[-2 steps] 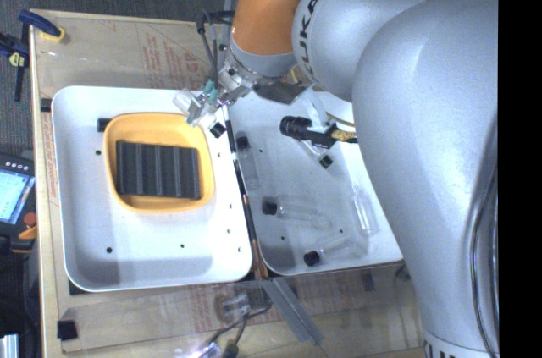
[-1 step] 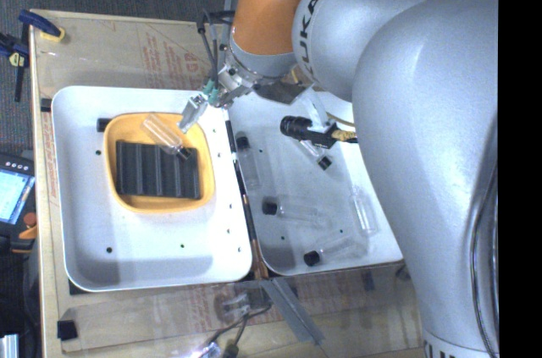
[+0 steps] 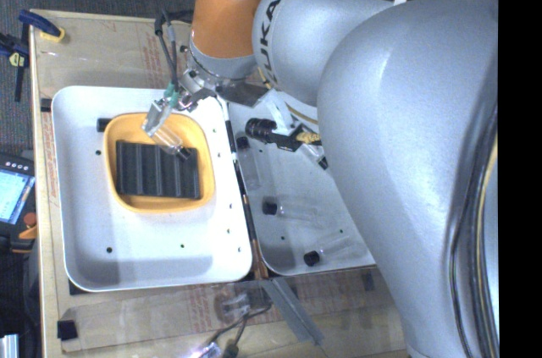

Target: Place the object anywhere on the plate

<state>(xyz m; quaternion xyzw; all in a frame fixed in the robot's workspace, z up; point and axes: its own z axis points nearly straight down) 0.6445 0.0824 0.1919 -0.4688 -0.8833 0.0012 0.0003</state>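
Pincer [image 3: 167,126] over yellow plate's [image 3: 127,197] upper edge in left bin [image 3: 127,267], fingers angled down-left, closed on small clear object [image 3: 179,150]. Arm [image 3: 381,94] reaches from right, wrist bent downward.

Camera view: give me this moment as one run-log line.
arm: over left bin | gripper: above yellow plate near its upper rim | grasp: cannot tell | object on plate: not confirmed
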